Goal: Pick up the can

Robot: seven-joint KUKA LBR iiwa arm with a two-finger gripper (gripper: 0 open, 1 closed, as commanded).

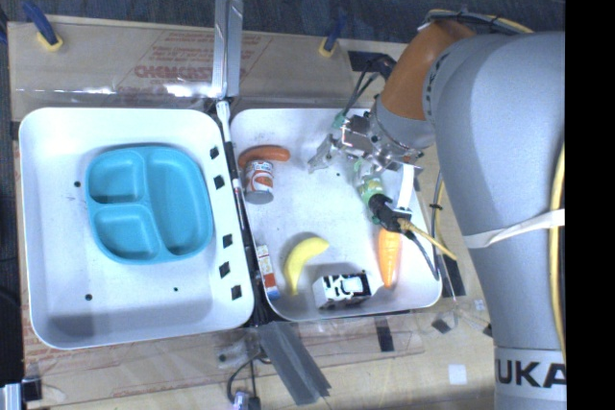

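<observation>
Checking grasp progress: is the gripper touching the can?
Apart. The camera view shows the gripper over the right bin's upper middle, with bare white bin floor between it and the can by the left wall.

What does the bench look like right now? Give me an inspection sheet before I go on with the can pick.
Surface: two white bins side by side, left bin, right bin.
Job's things: can upright by the right bin's left wall, free.
Clutter: sausage just above the can; banana; carrot; black-and-white box; blue divided tray in the left bin.
Grippers: gripper over the right bin, apart from the can.
Cables: yellow cable beside the carrot.
Surroundings: wooden bench, blue clamps.
</observation>
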